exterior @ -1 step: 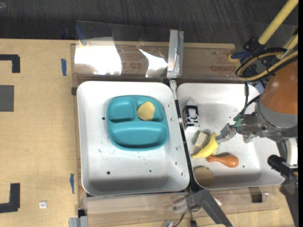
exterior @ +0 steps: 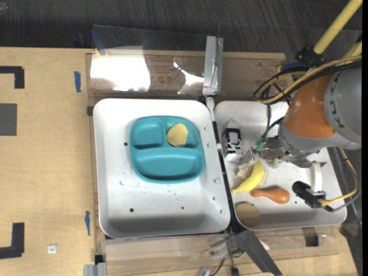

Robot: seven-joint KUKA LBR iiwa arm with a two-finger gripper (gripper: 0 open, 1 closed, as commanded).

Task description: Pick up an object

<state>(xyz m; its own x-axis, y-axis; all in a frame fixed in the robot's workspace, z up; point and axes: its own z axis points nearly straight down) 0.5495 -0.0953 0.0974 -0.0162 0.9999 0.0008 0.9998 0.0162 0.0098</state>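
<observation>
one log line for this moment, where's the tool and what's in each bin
tool: low in right bin, over banana | right bin: banana, orange drumstick toy | left bin: teal tray with yellow piece

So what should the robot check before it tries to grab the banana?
1. Banana lies in the right bin, where the arm reaches in: ok.
2. Gripper sits just above the banana: ok.
3. Fingers open wide enough: cannot tell.
4. Room around the banana: not ok; the orange drumstick toy lies right beside it.
5. Banana already between the fingers: cannot tell.
6. Teal plate with the yellow piece is away in the left bin: ok.
</observation>
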